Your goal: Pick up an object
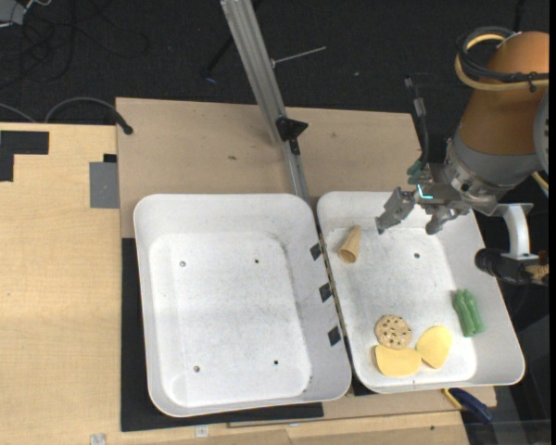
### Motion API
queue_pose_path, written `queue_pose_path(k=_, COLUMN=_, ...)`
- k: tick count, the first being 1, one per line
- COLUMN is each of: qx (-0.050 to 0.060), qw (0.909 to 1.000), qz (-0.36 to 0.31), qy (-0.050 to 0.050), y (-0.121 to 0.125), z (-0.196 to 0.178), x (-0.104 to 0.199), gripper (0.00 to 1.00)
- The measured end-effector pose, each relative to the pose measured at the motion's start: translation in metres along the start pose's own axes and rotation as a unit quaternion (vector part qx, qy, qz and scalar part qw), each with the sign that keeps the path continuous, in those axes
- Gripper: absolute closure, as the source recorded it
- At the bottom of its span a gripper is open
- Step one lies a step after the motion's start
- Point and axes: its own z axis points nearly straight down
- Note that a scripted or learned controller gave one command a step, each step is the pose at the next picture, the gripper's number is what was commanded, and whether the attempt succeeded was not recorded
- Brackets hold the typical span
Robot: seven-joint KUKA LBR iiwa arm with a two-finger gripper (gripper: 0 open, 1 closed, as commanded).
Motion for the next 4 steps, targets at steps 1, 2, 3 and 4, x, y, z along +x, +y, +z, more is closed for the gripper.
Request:
queue_pose_path(k=1, qx=-0.003, qw=1.0, qz=0.001, qy=0.0, y=0.001, z=-0.002, x=-0.001, gripper=0.0)
queue_pose_path(k=2, qx=0.0, qw=1.0, qz=0.003, qy=0.0, y=0.002, z=0.044, x=0.005, gripper=0.0)
queue_pose_path(k=3, qx=0.0, qw=1.0, qz=0.001, qy=0.0, y=0.004, z=0.093, x=-0.003, gripper=0.0)
queue_pose_path(k=4, qx=0.0, qw=1.0, qz=0.001, qy=0.0, y=0.013, z=0.145, x=-0.005, gripper=0.0)
